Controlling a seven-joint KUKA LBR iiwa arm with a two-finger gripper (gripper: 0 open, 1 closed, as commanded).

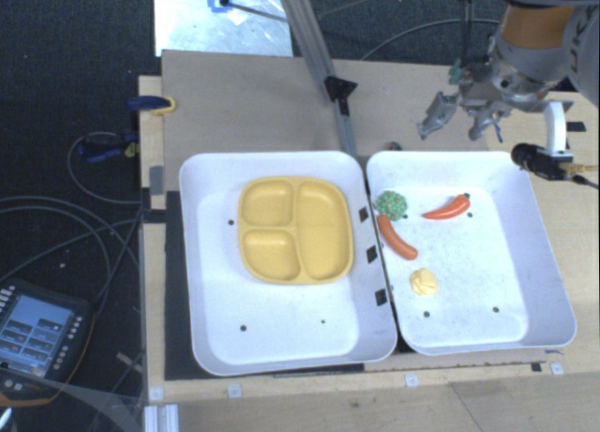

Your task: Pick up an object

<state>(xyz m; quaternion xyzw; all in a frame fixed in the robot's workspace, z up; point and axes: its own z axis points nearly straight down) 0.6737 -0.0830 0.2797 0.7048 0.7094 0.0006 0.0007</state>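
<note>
- Red chili pepper [446, 207], broccoli [391, 203], sausage [397, 237], yellow lump [424, 281]: all in right bin [534, 271].
- Gripper [461, 125] above bin's far edge, fingers spread, holding nothing.
- Yellow divided plate [294, 230] in left bin [211, 299].

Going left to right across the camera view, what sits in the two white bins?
Yellow divided plastic plate in the left bin → green broccoli-like toy → pale yellow lumpy toy → red chili pepper toy.
</note>
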